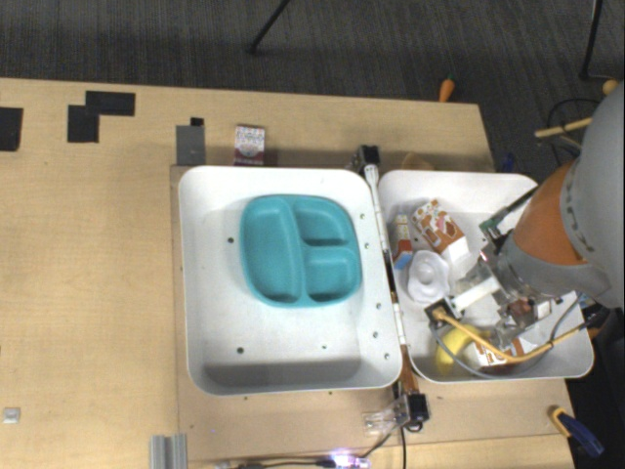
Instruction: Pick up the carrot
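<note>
My gripper (485, 319) is low inside the right bin (518, 186), over a heap of small items at the front. The grey arm with its orange band (547, 233) covers the bin's right half. Just left of the gripper lie a yellow object (447, 346) and a white round piece (427, 274). An orange, white and brown item (437, 225) sits towards the back of the bin; I cannot tell whether it is the carrot. The arm and wrist hide whatever is under the gripper.
The left bin (205, 262) holds a teal divided plate (298, 249). A yellow cable (532, 353) loops across the right bin's front. A small patterned box (250, 143) and a grey block (189, 143) stand on the bench behind the left bin.
</note>
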Tool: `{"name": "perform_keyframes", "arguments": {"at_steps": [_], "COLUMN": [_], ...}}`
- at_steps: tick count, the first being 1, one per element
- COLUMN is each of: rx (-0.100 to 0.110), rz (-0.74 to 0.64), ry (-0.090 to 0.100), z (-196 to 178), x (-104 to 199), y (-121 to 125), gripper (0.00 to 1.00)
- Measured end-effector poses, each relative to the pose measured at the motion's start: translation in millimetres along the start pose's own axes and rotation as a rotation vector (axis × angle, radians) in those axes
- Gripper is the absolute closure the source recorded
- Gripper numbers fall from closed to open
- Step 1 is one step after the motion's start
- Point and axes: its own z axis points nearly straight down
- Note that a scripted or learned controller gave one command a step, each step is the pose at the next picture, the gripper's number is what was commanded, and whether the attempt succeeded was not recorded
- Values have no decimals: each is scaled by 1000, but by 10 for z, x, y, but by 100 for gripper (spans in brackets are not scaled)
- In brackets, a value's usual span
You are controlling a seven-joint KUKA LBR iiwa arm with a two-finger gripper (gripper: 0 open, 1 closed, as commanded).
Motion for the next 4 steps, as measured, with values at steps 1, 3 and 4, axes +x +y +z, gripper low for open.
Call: {"name": "perform_keyframes", "arguments": {"at_steps": [1,3,4], "rx": [6,10,13], "rz": [-177,197,-60], "ry": [-8,-20,-20], "z": [-1061,-1084,98], "x": [593,185,-249], "y": [161,297,770], "gripper": [0,0,0]}}
